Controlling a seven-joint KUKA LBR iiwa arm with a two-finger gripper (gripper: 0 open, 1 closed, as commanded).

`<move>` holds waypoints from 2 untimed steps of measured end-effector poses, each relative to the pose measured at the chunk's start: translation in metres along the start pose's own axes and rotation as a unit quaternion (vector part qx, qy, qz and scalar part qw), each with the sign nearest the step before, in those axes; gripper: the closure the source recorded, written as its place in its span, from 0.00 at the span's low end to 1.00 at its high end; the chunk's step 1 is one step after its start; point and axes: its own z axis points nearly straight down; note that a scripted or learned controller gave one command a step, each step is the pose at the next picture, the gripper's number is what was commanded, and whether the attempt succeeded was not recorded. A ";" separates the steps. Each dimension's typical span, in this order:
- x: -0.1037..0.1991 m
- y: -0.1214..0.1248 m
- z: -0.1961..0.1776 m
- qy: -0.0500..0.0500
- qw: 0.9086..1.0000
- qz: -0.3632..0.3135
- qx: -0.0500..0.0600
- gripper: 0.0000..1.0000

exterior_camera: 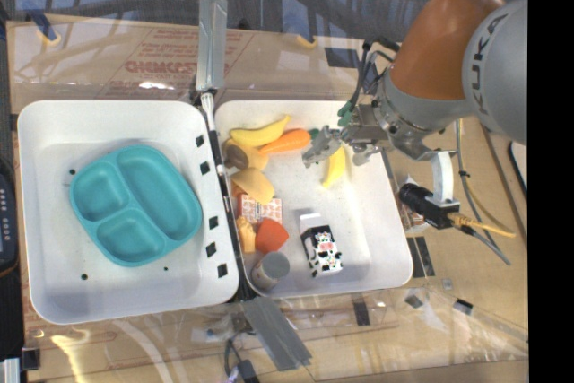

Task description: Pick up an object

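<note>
Small yellow banana (334,167): right bin (381,229), upper right area, between the fingers (316,150) of the gripper (336,148), which are closed around it. Adjacent: carrot (289,141), larger banana (258,134). Left bin (45,220): teal divided plate (134,204).

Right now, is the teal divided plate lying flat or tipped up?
Flat. The teal plate rests face up on the left bin's floor, all three compartments showing.

Grey arm (466,58) with orange band, reaching from the right, pincer (334,152) angled down-left.
</note>
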 end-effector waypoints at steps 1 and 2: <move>0.035 -0.015 -0.025 -0.001 0.999 0.043 -0.002 0.00; -0.005 -0.071 0.133 0.000 0.999 0.052 -0.002 0.00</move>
